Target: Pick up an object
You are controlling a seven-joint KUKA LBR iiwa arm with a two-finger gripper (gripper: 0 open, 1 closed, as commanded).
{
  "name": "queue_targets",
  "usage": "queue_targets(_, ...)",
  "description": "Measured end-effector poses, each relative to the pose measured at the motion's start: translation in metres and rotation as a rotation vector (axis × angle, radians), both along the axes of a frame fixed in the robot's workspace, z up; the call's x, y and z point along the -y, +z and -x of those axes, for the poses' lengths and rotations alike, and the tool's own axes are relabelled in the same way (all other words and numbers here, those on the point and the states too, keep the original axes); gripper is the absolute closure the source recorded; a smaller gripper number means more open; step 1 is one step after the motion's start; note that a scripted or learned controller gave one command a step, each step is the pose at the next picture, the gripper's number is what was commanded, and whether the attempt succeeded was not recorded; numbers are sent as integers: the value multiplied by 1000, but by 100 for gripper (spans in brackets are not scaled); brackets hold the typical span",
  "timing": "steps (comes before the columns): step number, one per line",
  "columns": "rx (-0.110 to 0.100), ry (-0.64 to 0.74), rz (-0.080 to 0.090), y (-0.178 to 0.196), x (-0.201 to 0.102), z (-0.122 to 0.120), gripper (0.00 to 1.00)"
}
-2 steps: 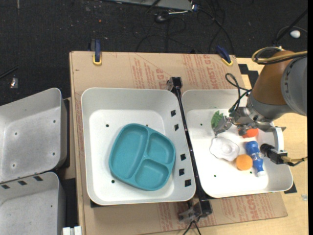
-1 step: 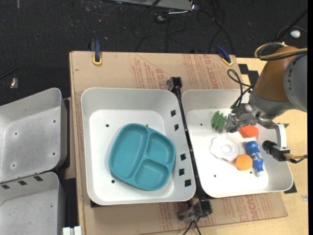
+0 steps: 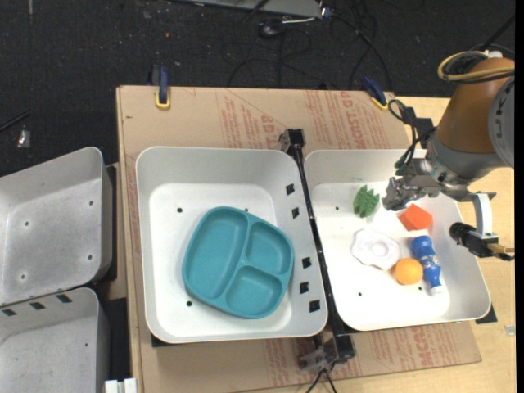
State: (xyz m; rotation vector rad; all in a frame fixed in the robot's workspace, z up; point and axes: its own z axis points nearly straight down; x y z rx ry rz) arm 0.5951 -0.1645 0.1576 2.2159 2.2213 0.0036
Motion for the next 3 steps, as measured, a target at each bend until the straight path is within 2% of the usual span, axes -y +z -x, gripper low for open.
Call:
queue_targets(2, 2, 0, 1, 91, 6, 2, 100)
queue_targets(3, -5, 5, -3, 92, -49, 5, 100)
